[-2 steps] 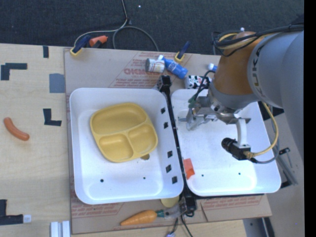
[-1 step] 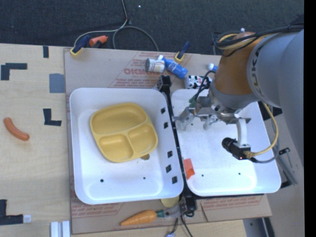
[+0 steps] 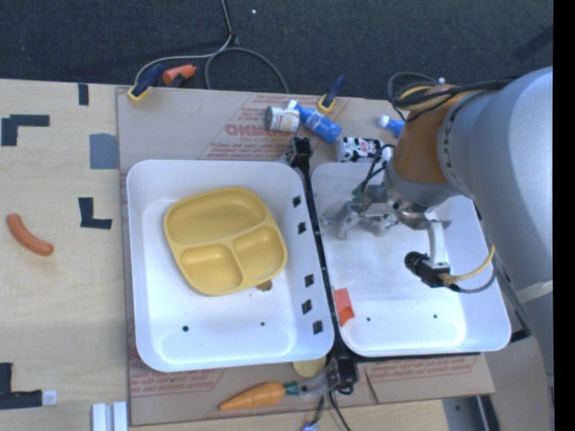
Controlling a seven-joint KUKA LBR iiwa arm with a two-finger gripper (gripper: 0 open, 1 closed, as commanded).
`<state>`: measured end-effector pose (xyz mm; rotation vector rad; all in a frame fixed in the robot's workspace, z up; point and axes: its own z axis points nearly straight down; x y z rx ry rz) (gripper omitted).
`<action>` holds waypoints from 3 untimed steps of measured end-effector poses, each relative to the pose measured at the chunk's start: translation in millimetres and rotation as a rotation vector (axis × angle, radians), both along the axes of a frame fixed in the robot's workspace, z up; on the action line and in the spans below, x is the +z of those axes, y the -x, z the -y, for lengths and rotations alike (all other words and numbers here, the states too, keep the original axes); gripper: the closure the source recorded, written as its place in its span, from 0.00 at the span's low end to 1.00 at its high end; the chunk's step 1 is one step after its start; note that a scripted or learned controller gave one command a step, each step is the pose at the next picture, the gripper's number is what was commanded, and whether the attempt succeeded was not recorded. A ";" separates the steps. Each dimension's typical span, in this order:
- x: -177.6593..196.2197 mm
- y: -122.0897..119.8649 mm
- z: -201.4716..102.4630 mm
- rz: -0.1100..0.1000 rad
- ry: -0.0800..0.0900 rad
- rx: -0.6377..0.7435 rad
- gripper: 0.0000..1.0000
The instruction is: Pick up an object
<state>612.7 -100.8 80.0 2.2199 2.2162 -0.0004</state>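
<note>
From the one camera above the bench, the arm (image 3: 490, 142) enters at three o'clock, its grey bulk and orange band (image 3: 422, 146) hanging over the upper part of the right bin (image 3: 404, 330). The gripper (image 3: 364, 215) sits low in that bin toward its ten o'clock corner, close to the divider between the bins; whether it is spread or closed I cannot tell, as the metal parts blur together against the white floor. No object can be seen clamped in it. A black cable fitting (image 3: 424, 268) with a yellow lead hangs beside the wrist toward five o'clock of the gripper. The left bin (image 3: 148, 330) holds a yellow divided plate (image 3: 225, 239), lying flat and a little turned, in the bin's upper middle, well apart from the gripper. A small orange tag (image 3: 343, 307) sits on the right bin's wall at about eight o'clock. Outside the bins, at twelve o'clock along the cardboard — a white bottle (image 3: 282, 117), a blue tube (image 3: 321, 124) and a black-and-white patterned piece (image 3: 358, 149) lie close together. A toy carrot (image 3: 254, 395) lies at six o'clock below the left bin, and a sausage-shaped toy (image 3: 30, 235) rests far off at nine o'clock on the wooden bench top (image 3: 54, 330).
</note>
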 end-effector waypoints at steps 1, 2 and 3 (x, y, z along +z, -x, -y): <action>5.8 -45.7 10.1 0.000 -0.003 0.005 0.00; 6.9 -5.1 -0.9 0.002 -0.001 0.002 0.00; 5.4 -58.0 8.2 0.001 -0.002 0.005 0.00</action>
